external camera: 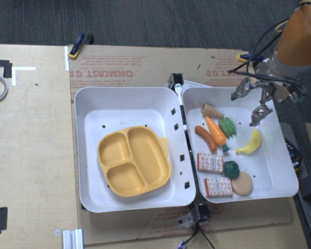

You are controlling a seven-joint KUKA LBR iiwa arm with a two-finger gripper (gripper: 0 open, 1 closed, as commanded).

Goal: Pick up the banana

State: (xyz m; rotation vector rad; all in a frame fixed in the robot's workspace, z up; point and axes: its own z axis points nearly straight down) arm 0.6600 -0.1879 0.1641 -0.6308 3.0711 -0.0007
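Over the right bin (280, 183), arm's gripper (253, 104) hangs with fingers spread wide, nothing between them. Left bin (88, 154) holds a yellow divided plate (133, 161). Banana (250, 143) lies in right bin, just below gripper, beside carrot (215, 130).

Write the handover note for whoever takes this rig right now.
Hand: open, holding nothing, hovering over the right bin above the banana.
Banana: lying in the right bin, right of the carrot and the green vegetable, untouched.
Left bin: holds the yellow divided plate.
Done: the approach, roughly.
Left: descend, close on the banana, lift.
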